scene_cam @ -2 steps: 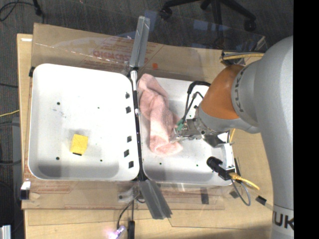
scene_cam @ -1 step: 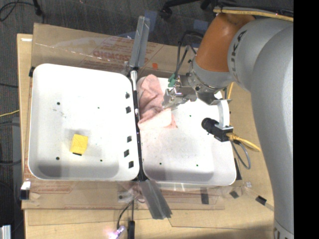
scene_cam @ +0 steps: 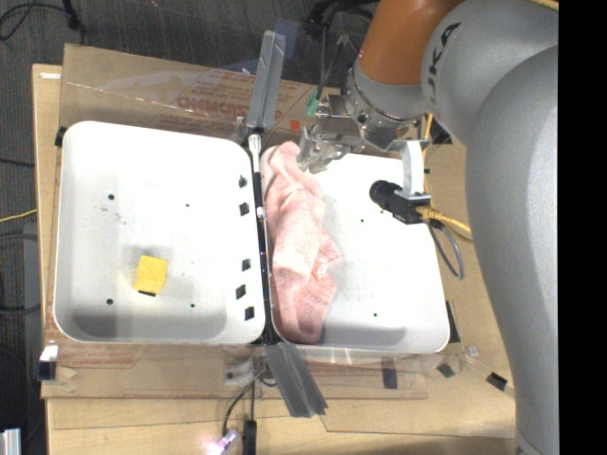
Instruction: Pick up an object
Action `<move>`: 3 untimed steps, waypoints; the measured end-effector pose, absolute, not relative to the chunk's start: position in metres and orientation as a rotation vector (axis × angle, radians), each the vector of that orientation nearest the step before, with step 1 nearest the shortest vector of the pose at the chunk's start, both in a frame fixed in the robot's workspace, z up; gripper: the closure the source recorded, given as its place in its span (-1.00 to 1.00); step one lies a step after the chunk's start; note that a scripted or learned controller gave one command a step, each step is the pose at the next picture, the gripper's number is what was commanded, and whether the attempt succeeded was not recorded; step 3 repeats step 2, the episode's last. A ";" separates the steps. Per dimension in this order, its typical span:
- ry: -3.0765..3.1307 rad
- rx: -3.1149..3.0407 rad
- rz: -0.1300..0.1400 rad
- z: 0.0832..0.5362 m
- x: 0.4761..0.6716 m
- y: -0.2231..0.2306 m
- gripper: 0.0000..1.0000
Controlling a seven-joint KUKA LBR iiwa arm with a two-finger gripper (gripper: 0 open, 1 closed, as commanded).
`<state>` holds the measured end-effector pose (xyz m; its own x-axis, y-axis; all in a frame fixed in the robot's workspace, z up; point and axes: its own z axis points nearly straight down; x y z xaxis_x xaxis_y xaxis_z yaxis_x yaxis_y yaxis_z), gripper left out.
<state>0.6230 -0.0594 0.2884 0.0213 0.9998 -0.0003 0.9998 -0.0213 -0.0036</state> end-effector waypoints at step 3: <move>-2.502 -1.900 0.000 0.351 0.608 -0.071 1.00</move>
